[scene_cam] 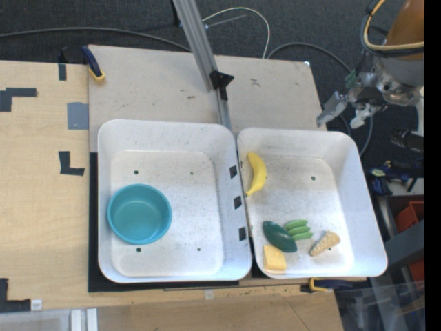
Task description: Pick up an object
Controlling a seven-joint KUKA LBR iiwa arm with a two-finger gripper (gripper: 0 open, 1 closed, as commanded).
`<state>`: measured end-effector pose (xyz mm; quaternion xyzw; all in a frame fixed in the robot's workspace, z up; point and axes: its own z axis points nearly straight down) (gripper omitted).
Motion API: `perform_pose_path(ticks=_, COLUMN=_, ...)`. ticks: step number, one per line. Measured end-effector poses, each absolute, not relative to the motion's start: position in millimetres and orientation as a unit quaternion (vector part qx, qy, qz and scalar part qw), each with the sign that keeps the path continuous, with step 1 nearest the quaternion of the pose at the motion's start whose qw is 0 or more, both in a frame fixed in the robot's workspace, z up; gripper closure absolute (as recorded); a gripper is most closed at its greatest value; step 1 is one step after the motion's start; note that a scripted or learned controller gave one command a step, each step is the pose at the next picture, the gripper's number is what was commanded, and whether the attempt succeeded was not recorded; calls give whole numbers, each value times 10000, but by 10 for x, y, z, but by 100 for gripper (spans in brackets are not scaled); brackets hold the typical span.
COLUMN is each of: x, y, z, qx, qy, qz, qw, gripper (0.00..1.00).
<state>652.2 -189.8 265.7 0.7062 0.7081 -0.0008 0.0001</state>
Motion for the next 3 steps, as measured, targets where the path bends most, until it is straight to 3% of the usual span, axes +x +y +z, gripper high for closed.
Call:
perform_pose_path(ticks=1, x=6522, y=-1900, z=2658, qx=7062, qy=7080, qz=-12, qw=1, gripper=0)
perform_pose_path(ticks=2, x=6551, y=-1962, z=2046, qx=7066, qy=7076, qz=-27, qw=-23, gripper=0)
perform_pose_path(ticks=3, x=6436, y=-1958, z=1501, qx=7066, qy=7076, qz=-26, qw=-26, gripper=0)
